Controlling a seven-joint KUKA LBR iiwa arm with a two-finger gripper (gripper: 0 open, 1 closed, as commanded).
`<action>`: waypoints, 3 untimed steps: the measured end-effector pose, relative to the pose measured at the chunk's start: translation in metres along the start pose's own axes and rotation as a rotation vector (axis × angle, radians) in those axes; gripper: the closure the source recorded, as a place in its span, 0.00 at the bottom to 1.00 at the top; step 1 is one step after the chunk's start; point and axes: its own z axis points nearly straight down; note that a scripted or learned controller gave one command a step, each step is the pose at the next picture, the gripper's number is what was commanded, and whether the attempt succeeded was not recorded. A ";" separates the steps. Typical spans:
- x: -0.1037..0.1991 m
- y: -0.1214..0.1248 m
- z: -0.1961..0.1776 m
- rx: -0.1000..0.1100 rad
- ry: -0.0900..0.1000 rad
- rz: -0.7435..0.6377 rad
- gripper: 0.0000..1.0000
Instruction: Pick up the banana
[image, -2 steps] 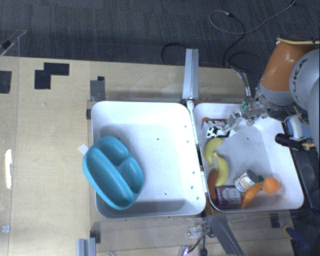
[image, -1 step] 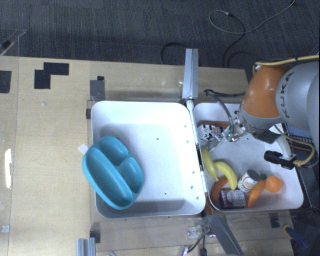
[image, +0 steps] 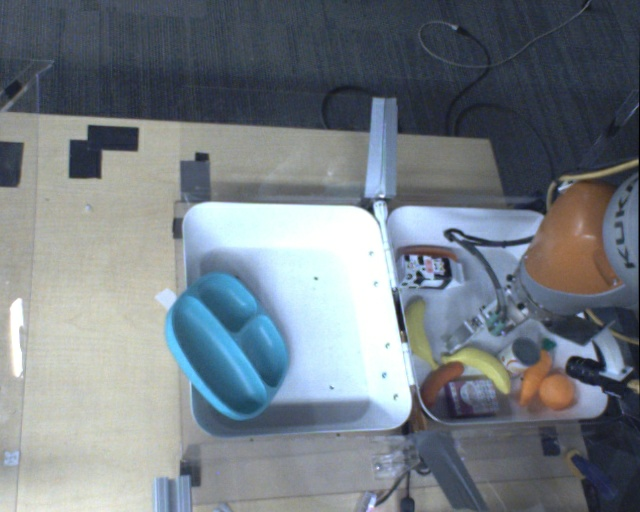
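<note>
Pale wooden desk (image: 100, 300) carries two white bins; the left bin (image: 300, 240) holds a blue divided dish (image: 228, 343). A banana (image: 482, 364) lies in the right bin (image: 500, 222) just below the jaws (image: 492, 318), whose state I cannot tell.

A grey arm with an orange band (image: 575, 240) reaches into the right bin (image: 520, 222), its gripper (image: 490, 322) poised just above a banana (image: 482, 366) near the front edge. A blue divided dish (image: 226, 343) sits at the left bin's (image: 300, 225) front-left corner.
</note>
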 end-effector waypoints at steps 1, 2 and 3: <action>0.016 -0.027 -0.034 0.003 0.005 -0.005 0.00; 0.050 -0.017 -0.001 -0.003 -0.003 -0.159 0.00; -0.028 0.069 -0.050 0.002 0.003 0.058 0.00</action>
